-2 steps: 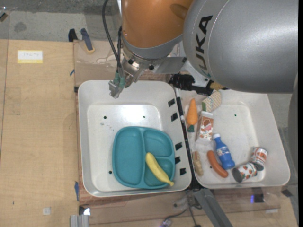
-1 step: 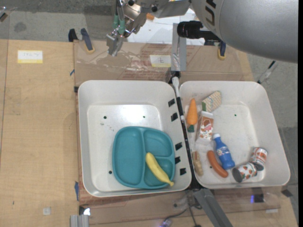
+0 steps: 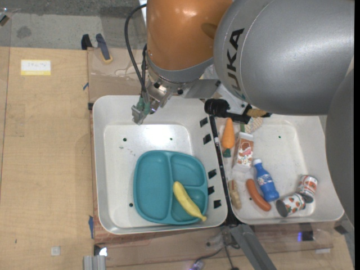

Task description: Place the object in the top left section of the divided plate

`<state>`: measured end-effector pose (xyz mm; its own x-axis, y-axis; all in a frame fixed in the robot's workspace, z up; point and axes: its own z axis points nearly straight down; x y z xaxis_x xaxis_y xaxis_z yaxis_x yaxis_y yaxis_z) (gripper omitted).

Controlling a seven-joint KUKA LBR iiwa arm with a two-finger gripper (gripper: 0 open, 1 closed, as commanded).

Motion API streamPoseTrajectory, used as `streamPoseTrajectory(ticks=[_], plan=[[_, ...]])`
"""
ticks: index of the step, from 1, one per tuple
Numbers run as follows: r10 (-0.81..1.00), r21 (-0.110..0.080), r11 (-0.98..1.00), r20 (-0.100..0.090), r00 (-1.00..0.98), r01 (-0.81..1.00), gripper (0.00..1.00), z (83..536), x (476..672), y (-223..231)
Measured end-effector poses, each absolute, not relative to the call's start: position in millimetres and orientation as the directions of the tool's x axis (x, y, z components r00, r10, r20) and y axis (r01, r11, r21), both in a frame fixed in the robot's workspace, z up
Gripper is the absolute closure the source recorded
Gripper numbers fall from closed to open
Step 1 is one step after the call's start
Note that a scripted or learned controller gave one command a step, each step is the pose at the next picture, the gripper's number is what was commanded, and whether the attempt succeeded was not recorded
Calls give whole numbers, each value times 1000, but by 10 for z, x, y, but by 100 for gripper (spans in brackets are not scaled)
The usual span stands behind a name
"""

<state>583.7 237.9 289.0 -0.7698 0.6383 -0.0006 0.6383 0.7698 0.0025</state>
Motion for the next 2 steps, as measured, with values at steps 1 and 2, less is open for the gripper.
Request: streamPoseTrajectory(ticks=[1,2], plan=[[592,7,806,-5,-806,592,100,4407,6391,2651],[643,2,766,-1,-766,643,100,2673,6251,2569]])
